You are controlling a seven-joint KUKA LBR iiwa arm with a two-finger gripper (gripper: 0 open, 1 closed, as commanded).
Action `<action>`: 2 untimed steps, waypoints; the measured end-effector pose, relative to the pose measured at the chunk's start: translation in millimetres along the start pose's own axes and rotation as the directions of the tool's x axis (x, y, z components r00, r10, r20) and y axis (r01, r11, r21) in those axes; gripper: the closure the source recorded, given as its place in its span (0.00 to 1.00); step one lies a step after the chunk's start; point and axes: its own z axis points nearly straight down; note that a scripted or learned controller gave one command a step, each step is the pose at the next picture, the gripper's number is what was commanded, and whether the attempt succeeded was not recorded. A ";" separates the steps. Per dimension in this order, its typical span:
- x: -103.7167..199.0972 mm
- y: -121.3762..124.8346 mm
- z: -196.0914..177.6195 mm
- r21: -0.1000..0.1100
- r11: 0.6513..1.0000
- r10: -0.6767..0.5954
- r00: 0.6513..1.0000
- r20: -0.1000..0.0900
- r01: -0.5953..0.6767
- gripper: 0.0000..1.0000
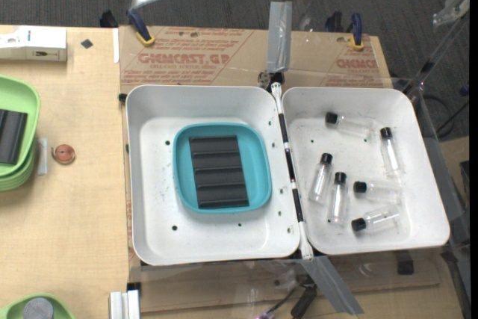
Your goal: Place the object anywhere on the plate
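Six clear vials (337, 198) with black caps are being counted in the right bin (422, 224), all lying flat and scattered: two far, two side by side near the dividing wall, two toward the near right. One teal plate (183, 160) is being held in the left bin (149, 224), with one black ridged insert (218, 172) being carried on it. Two white bins are being noted, touching along one edge. Pincer state cannot be told.
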 end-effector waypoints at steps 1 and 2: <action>0.0 0.0 0.0 0.000 1.000 0.000 1.000 0.000 0.000 0.00; 0.0 0.0 0.0 0.000 1.000 0.000 1.000 0.000 0.000 0.00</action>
